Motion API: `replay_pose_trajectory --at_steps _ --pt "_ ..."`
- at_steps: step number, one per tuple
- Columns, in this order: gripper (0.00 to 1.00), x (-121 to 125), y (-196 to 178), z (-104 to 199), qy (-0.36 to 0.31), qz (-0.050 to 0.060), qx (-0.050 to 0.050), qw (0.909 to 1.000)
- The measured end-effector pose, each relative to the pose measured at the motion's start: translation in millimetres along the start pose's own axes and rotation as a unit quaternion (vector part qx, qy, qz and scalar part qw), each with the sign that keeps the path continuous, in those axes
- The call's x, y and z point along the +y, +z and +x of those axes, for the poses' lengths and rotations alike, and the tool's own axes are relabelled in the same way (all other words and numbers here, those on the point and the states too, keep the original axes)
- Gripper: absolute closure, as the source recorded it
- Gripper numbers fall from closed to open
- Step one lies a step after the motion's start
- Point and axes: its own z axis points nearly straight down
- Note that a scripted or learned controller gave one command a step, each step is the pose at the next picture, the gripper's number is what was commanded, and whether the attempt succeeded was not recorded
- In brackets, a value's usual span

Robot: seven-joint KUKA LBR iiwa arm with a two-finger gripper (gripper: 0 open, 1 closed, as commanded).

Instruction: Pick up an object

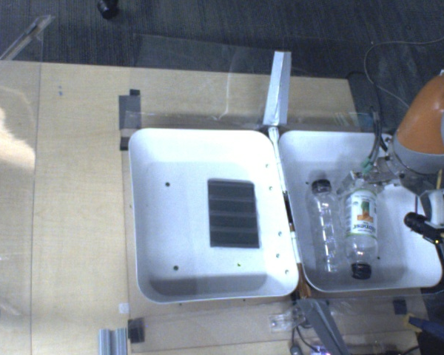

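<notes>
Bottle [362, 224], orange-green label, text unreadable, lies beside bare bottle [327, 228] in R bin [311, 152]. Gripper [385, 170] by its base, grip can't tell. L bin [170, 220]: open floor around black mat [233, 213].

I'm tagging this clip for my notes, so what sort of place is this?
Probably a robotics lab bench set up for grasping trials. A grey and orange robot arm reaches over a wooden bench bearing two white bins, and the right bin holds two clear plastic bottles as test objects.
</notes>
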Motion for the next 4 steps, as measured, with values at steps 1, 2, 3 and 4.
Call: replay_pose_trajectory --at_steps 1,2,3,4 --pt "0.0 -55 3 8 -0.002 -0.009 -0.004 0.9999" --pt "0.0 -93 6 -6 -0.036 -0.006 -0.004 0.9993" --pt "1.0 -90 -5 -5 -0.036 -0.01 -0.005 0.9993" --pt "1.0 -69 -104 57 -0.048 -0.002 -0.001 0.9988"
